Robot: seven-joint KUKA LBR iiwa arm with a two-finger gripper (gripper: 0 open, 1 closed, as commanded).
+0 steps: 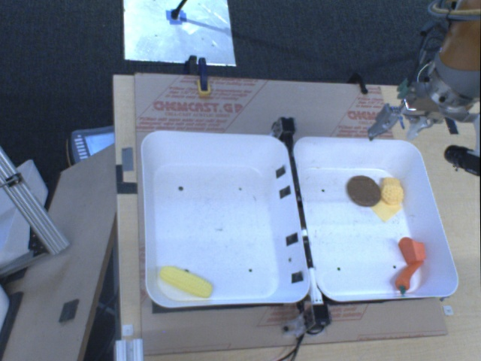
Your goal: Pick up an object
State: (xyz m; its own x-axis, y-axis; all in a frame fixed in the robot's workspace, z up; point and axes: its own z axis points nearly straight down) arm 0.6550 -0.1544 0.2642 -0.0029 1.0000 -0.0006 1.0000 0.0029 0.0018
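In the right bin (331, 156) lie a brown round cookie (364, 191), a yellow waffle-like biscuit (391, 192) on a pale yellow cheese slice (386, 210), and an orange carrot (409, 260) at the near right corner. A yellow corn cob (186, 281) rests in the left bin (218, 145) at its near left corner. My gripper (399, 121) hangs above the far right rim of the right bin, fingers spread open with nothing between them.
A black divider with clips (294, 201) runs between the two bins. A cardboard sheet (248, 104) lies under them. A blue and yellow clamp (201, 75) sits at the cardboard's far edge, with a metal plate (177, 19) beyond it.
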